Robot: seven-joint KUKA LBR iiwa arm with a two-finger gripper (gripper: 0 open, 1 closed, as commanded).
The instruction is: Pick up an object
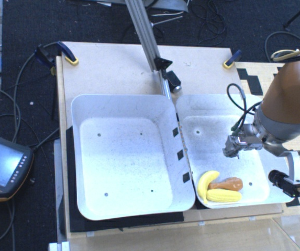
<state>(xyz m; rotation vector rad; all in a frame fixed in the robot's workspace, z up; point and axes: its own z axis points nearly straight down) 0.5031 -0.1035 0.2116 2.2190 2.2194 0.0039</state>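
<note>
In the right bin [212, 124], near its front edge, lie three toy foods close together: a yellow banana [207, 181], a yellow corn cob [224, 195] and an orange-brown sausage-like piece [228, 183]. My gripper [232, 148] hangs over the same bin, a little behind and to the right of them, apart from all three. Nothing shows between its fingers.
The left bin [87, 114] sits beside the right one, their rims meeting at the centre. A slanted metal pole [147, 35] rises from behind the bins. Clamps [66, 54] mark the bench's back corners. A teach pendant [3, 166] lies on the floor to the left.
</note>
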